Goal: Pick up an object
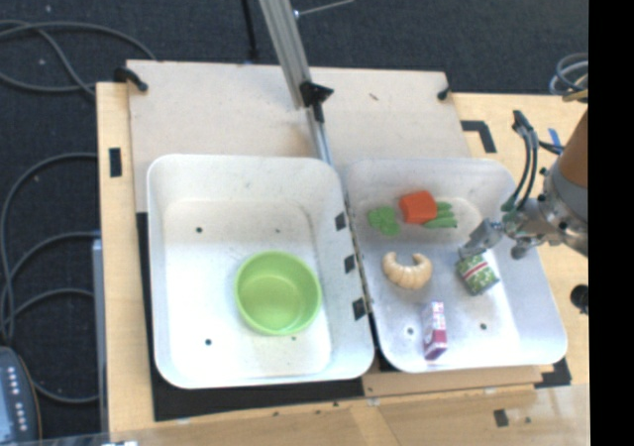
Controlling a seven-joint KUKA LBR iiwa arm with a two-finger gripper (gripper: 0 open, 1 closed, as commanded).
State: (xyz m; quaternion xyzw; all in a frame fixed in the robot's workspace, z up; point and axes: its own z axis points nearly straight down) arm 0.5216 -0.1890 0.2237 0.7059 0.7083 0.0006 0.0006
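Camera view
Pink packet (435,329): lies on the right bin's floor close to its front rim, nearest the camera among that bin's things, long side running front to back.
Right bin (535,320): shallow, white, on the right half of the bench, its left rim touching the left bin's right rim.
Croissant (407,269): pale, curved, ends pointing to the back rim; sits near the middle of the right bin, just behind and left of the pink packet, apart from it.
Green can (479,273): small, green with a white label, tilted; to the right of the croissant, toward the bin's right rim, directly under the gripper's tips.
Gripper (487,239): reaches in over the right rim of the right bin; its tips sit at the green can's top. Whether the can is clasped or merely touched cannot be told.
Arm (567,186): grey, with an orange band, at the bench's right edge, cables looping above it.
Orange block (418,206): near the right bin's back rim, touching green leafy pieces (444,217) on its right.
Green lump (384,221): just left of the orange block, near the bin's left rim.
Left bin (198,196): white, on the bench's left half.
Green bowl (278,292): upright, open, in the left bin's front right quarter.
Metal rail (282,28): slants from the back down to the join between the bins.
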